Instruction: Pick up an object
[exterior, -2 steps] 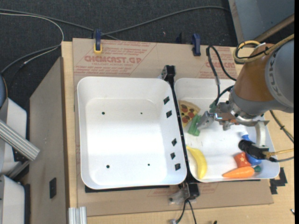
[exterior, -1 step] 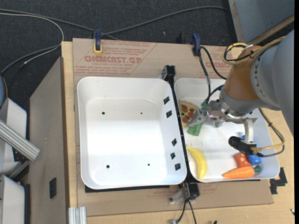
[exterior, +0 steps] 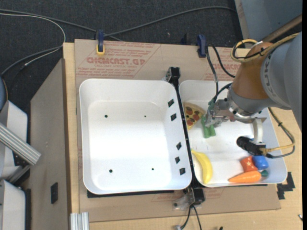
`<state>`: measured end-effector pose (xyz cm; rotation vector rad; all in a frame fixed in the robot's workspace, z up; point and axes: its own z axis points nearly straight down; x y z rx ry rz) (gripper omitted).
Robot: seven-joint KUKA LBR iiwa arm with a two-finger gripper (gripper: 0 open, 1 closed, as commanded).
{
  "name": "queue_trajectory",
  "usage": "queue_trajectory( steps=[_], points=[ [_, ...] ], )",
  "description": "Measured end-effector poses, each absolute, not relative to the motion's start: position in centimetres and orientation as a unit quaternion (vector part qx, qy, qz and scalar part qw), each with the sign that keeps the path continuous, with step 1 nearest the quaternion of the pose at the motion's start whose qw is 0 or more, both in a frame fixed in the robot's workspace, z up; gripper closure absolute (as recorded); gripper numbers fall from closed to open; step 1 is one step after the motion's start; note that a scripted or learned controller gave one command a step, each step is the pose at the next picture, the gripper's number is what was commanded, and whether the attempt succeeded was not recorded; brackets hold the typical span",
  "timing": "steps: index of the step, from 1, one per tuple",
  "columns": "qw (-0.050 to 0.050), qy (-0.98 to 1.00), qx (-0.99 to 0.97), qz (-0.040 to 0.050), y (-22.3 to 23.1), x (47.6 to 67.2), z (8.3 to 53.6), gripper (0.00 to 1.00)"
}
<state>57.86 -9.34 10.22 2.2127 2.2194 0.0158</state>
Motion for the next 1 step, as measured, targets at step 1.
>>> queue_trajectory(
  steps=[1],
  points=[
    [0.002,0.711,0.704,0.0040,0.66,58.84,19.06,1.00]
  ],
)
